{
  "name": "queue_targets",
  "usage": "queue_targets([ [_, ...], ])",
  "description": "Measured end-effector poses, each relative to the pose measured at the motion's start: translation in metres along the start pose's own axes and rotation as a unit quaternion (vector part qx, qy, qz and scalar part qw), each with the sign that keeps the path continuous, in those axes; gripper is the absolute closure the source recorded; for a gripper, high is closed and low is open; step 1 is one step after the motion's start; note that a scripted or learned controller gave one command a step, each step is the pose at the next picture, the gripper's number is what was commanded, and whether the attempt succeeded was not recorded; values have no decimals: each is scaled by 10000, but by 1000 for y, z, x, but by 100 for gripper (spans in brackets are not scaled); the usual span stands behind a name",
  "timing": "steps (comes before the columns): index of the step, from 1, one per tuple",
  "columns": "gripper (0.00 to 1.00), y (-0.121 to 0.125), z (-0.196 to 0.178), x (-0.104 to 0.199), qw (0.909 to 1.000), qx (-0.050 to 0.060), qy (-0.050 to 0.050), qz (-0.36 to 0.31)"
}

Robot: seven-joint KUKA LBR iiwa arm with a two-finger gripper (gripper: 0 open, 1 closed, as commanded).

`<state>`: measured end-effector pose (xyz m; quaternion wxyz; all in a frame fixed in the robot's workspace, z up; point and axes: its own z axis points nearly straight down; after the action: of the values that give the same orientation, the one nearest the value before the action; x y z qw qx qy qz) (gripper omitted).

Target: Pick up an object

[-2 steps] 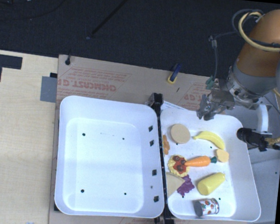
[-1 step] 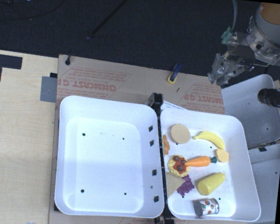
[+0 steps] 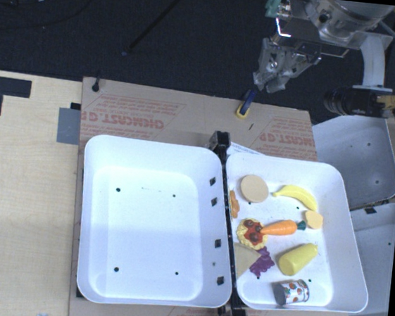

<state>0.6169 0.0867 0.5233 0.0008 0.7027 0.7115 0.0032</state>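
Observation:
The right bin [image 3: 349,228] holds several toy foods: a tan round disc [image 3: 255,189], a banana [image 3: 297,195], a carrot [image 3: 279,227], a yellow and red piece [image 3: 250,233], a purple item [image 3: 262,264], a yellow lemon-like fruit [image 3: 296,258] and a small can [image 3: 290,292]. My gripper [image 3: 270,80] hangs high over the dark area beyond the far edge of the bench, well apart from the bin and its objects. I see nothing held under it.
The left bin [image 3: 96,178] stands beside the right one, with a black divider [image 3: 221,213] between them. A small blue and yellow object [image 3: 245,104] lies on the cardboard [image 3: 159,117] behind the bins. A thin orange piece [image 3: 234,204] rests by the right bin's left wall.

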Motion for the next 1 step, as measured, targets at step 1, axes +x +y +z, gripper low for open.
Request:
queue_targets([
  [1,100,27,-15,-58,10000,32,-27,79],
])
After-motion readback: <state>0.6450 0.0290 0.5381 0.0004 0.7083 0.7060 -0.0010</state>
